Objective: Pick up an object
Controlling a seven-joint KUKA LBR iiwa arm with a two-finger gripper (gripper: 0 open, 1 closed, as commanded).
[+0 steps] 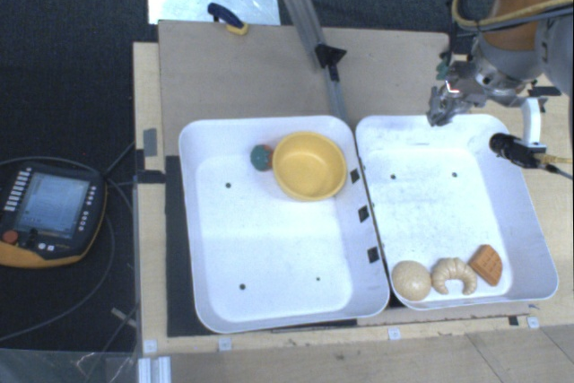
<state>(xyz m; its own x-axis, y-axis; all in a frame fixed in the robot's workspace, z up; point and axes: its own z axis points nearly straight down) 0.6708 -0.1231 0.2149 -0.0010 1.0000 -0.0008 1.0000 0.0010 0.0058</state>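
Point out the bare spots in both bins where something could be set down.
Left bin: the whole floor below the yellow bowl and green ball is bare. Right bin: bare from the gripper down to the near edge, where a bun, croissant and waffle crowd.

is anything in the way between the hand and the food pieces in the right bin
Nothing visible. The hand is over the right bin's far edge; the round bun, croissant and waffle piece lie along its near edge, with bare white floor between.
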